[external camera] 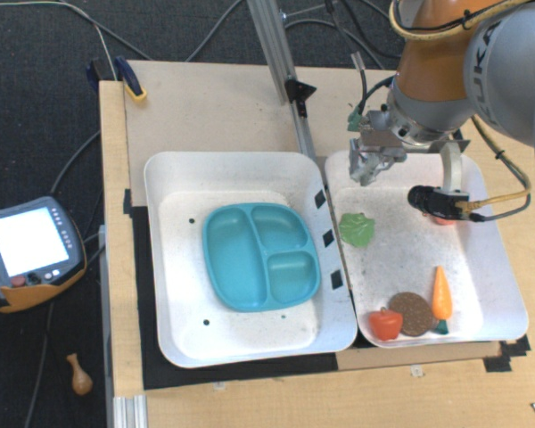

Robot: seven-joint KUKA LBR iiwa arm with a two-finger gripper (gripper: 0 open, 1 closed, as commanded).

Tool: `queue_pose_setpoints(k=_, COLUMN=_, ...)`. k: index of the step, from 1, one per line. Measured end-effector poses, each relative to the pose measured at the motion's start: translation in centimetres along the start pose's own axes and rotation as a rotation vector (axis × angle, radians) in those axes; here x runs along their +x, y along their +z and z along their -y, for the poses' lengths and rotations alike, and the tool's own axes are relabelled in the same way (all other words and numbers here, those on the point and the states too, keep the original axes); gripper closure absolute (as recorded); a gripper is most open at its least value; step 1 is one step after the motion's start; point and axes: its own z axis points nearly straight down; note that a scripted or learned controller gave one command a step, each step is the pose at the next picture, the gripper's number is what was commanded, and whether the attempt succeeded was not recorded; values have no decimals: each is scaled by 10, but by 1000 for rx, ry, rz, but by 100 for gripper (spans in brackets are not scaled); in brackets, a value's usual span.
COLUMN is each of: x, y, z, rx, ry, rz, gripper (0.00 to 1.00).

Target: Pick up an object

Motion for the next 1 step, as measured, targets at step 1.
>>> queue_pose_setpoints(k=1, x=45, y=-3, z=12, rx=0, ry=0, rz=0, gripper=100)
